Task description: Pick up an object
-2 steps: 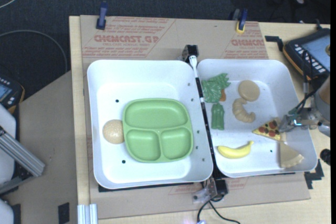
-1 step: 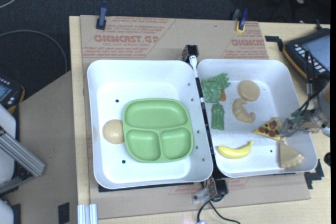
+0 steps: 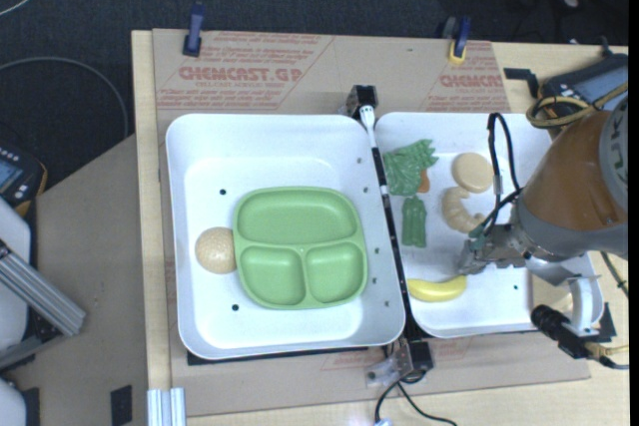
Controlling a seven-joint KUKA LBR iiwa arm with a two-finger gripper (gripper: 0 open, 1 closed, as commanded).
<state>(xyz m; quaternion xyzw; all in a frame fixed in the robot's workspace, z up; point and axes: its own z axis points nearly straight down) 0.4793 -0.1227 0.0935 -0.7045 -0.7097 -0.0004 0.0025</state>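
The gripper (image 3: 477,259) hangs low just above the banana (image 3: 437,289), which lies near the right bin's (image 3: 519,319) front wall; whether its pincer is parted or clenched I cannot tell. A descent this far off-centre would probably nudge the curved fruit aside.

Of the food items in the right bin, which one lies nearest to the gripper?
The banana. It lies just below the gripper, at the bin's front, and is the one yellow item; the green and tan pieces sit farther back.
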